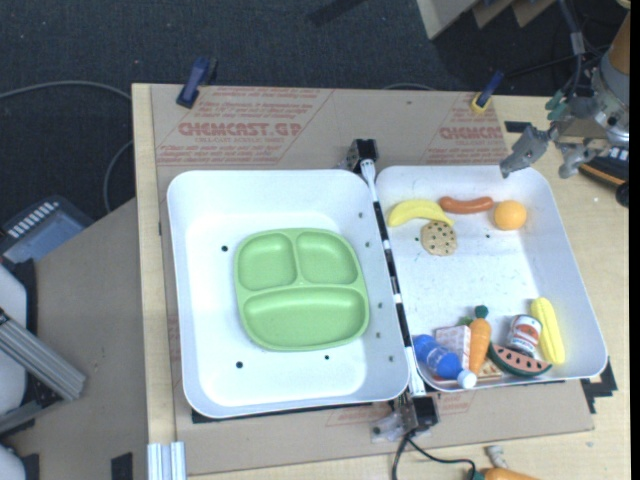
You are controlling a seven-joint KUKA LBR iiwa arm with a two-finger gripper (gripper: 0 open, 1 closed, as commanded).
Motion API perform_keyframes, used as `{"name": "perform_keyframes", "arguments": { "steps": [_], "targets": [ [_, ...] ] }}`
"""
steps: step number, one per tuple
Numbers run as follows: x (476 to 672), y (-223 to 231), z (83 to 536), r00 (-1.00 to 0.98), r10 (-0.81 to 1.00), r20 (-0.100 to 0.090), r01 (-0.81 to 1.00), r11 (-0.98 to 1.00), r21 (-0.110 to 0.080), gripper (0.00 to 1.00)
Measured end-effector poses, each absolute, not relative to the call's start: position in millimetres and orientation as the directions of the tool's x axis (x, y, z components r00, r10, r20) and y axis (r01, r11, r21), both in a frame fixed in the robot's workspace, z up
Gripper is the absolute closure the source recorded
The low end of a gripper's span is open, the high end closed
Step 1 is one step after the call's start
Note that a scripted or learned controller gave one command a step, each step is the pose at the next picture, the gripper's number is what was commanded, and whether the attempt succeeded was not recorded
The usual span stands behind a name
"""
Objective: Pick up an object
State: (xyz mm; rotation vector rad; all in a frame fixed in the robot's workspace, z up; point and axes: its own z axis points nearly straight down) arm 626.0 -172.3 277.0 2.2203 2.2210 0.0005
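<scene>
Orange ball (510,215) sits upper right of frame, inside right bin (572,268), beside sausage (466,205); claw (545,153) hovers above bin's far corner, state impossible to tell; best approached straight down, clear of sausage.

Red print ran across the brown board (330,118) that lay under the two bins, along its upper part. At the upper left of the board, just above the left bin (200,268), the large red letters read roughly "CHEMCAST G.P"; the last characters were blurred. Smaller red lines stood above and below that name, too small to read. The same red print (465,131) showed again at the upper right, above the right bin (570,258), partly cut off and not clearly readable. The small can (523,333) in the lower right of the right bin bore a label whose words could not be made out.
</scene>
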Motion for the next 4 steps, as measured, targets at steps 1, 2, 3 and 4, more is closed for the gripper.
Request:
{"name": "perform_keyframes", "arguments": {
  "steps": [1, 2, 3, 4],
  "targets": [
    [666.1, -111, 182, -0.002, 1.0, 0.002, 1.0, 0.002, -0.003, 0.0],
    [669.9, -97, 101, 0.0, 1.0, -0.001, 1.0, 0.0, 0.012, 0.0],
    [633.6, -122, 93, 0.001, 1.0, -0.001, 1.0, -0.001, 0.02, 0.0],
    [500.3, -134, 84, 0.001, 1.0, 0.0, 1.0, -0.001, -0.002, 0.0]
  ]
}}
